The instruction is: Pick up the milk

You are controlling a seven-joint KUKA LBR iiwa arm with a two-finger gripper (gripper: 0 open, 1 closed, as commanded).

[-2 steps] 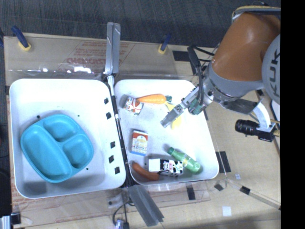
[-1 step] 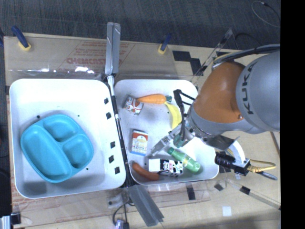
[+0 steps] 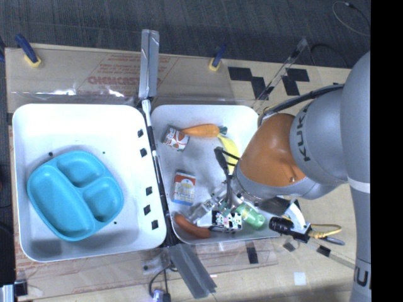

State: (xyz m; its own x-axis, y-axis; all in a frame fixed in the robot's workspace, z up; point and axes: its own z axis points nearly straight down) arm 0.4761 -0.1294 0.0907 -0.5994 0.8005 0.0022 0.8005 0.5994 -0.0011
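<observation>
In the right bin [image 3: 208, 113], a small carton with black and white patches [image 3: 228, 219], which looks like the milk, lies near the front wall. My gripper [image 3: 217, 207] hangs low right over its left side, with metal parts touching or just above it. The grey arm and its orange band [image 3: 271, 156] cover the bin's right part. Whether the carton is between the gripper's tips is hidden.
The right bin also holds a carrot [image 3: 201, 131], a small red-and-white carton [image 3: 177, 138], a banana [image 3: 228, 147], a flat white-and-orange box [image 3: 184, 188], a brown sausage [image 3: 192, 227] and a green bottle [image 3: 253, 218]. A blue divided plate [image 3: 72, 194] lies in the left bin [image 3: 38, 121].
</observation>
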